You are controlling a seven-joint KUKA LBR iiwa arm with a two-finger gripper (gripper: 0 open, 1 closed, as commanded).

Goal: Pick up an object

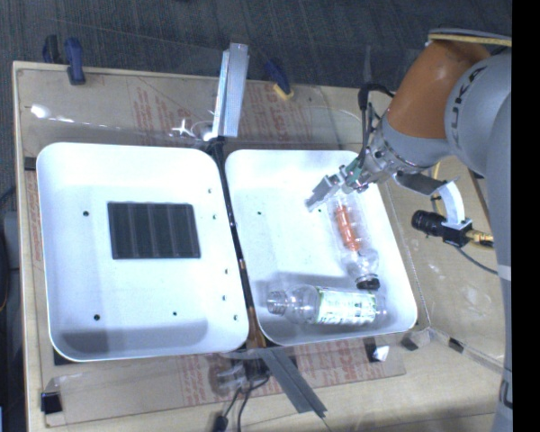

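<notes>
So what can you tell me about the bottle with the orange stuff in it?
The bottle with the orange label is clear plastic, lying on its side in the right bin, near the right wall. Its black cap points toward the near edge. The gripper sits at its far end. A second clear bottle with a green label lies just below it.

A robotics lab: clamped bench point(450, 367), twin white bins point(72, 169), trailing cables point(472, 255).

A dark ribbed panel point(153, 230) was seen flat in the left bin point(63, 174), w/ blue clamps point(73, 60) fixed at the bench's point(450, 358) far edge & a metal bar point(230, 91) stood upright btw the bins
</notes>
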